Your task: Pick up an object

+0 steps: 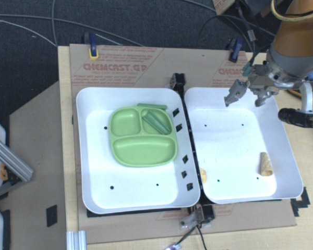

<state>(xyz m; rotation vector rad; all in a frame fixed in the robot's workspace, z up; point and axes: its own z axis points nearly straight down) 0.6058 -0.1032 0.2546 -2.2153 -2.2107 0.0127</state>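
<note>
Tool [247,95] — fingers spread, holding nothing — poised over the right bin [219,139], well apart from the tan piece [265,163]; descending here risks closing on nothing.

Two bins [88,139], one green plate [141,152]

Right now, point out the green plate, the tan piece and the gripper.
green plate [141,151], camera view, large compartment
tan piece [265,164], camera view, its middle
gripper [245,97], camera view, between fingertips
</note>
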